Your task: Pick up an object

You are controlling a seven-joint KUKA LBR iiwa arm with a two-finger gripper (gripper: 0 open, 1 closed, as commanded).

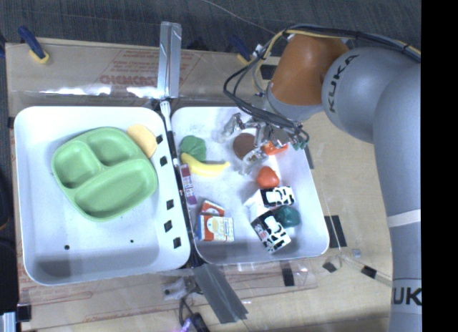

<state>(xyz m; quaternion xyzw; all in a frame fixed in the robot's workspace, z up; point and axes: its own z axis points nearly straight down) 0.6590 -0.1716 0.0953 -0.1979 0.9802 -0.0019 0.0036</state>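
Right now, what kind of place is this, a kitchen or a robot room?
Probably a robot test bench, not a kitchen: a grey arm reaches over two white bins, holding toy food like a banana and a green divided plate.

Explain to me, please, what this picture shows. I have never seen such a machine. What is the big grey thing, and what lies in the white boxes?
The big grey thing is a robot arm with an orange band. One camera looks down on the bench at a slant, and the arm reaches in from the right. Its gripper hangs low over the right bin, beside a brown object; I cannot tell whether it holds anything. That bin also holds a banana, a green item, an orange item, a small carton and a black-and-white box. The left bin holds a green plate and a yellow item.
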